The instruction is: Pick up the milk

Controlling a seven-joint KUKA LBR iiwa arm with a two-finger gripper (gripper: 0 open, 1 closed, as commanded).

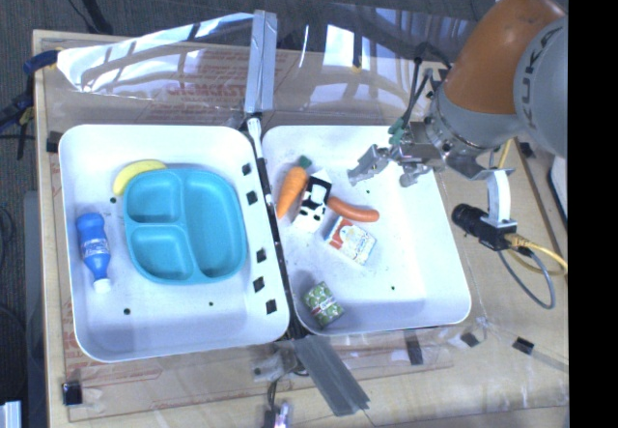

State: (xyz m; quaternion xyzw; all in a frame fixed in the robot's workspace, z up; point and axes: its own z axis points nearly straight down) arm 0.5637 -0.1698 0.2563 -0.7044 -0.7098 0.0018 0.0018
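Overhead, the one fixed camera showed the grey two-finger gripper [389,163] hanging open and empty over the back of the right-hand shallow white bin [425,267], its fingers spread, well short of the small white-and-red milk carton [352,242] lying flat near that bin's middle. The likeliest trouble, as I judged it, was crowding: the orange-red sausage [353,211] touched the carton's upper edge, so a descending finger could land on it or nudge the carton aside, and a flat, tilted carton might slip from a pinch. Counted, the right bin held one carton, one sausage, one orange carrot [291,190], one black-and-white patterned box [315,197] and one small green can [323,304]; the left-hand white bin [164,320] held one turquoise divided plate [183,226], one yellow banana [138,171] and one blue bottle [95,249].
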